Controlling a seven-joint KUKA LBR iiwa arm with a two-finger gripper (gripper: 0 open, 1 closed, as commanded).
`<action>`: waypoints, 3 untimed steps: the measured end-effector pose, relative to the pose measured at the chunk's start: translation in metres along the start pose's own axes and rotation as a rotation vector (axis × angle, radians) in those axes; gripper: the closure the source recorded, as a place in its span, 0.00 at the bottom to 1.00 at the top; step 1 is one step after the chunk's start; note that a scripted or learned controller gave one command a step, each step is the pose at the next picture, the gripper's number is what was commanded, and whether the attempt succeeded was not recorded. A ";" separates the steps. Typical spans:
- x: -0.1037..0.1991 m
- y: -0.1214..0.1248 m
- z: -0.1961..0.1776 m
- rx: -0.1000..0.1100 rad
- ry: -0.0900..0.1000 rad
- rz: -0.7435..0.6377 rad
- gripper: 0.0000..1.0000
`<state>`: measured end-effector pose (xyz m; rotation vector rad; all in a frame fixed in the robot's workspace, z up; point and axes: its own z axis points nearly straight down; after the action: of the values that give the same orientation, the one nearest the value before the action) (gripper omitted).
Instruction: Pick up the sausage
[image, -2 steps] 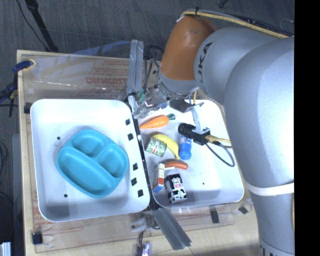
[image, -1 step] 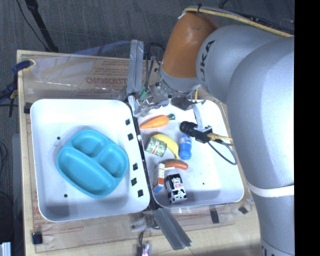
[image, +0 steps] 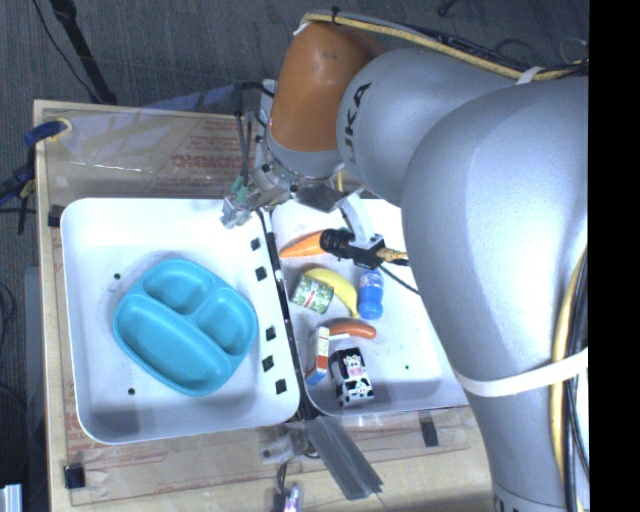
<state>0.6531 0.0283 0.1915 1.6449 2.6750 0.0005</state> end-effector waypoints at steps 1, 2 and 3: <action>-0.050 -0.037 0.000 0.004 0.003 -0.220 1.00; -0.092 -0.063 0.000 0.003 0.003 -0.600 1.00; -0.106 -0.103 0.088 0.001 0.003 -0.989 1.00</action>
<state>0.6092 -0.1133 0.1031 0.1792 3.1380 0.0007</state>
